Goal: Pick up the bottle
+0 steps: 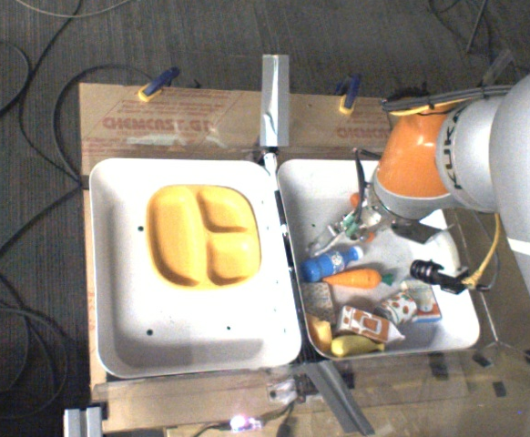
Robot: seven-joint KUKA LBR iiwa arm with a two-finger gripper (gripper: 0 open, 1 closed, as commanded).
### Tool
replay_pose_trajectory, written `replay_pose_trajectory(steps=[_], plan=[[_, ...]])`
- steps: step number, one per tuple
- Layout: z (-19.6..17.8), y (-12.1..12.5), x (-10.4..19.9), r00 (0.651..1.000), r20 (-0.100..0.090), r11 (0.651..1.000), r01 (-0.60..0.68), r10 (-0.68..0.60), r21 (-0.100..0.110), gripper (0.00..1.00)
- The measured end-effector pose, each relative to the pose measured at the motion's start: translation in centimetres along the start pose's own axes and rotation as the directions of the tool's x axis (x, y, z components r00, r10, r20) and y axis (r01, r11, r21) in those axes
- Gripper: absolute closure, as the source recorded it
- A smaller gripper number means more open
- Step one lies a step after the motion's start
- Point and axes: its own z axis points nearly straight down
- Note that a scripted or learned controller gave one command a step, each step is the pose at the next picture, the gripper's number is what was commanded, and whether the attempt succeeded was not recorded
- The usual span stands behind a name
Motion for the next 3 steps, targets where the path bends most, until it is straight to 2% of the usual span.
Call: replay_pose_trajectory(steps=[1,2,3], plan=[[-0.1,-5.7,3.0,0.982,0.003,0.982,0.188,-0.188,-0.005,0.00],[-1.3,-5.4,3.0,0.982,0.003,0.982,0.187,-0.187,-0.010,1.00],[-11.3,-1.5,7.7,0.957,-0.009,0.957,0.289,-0.289,0.005,1.00]])
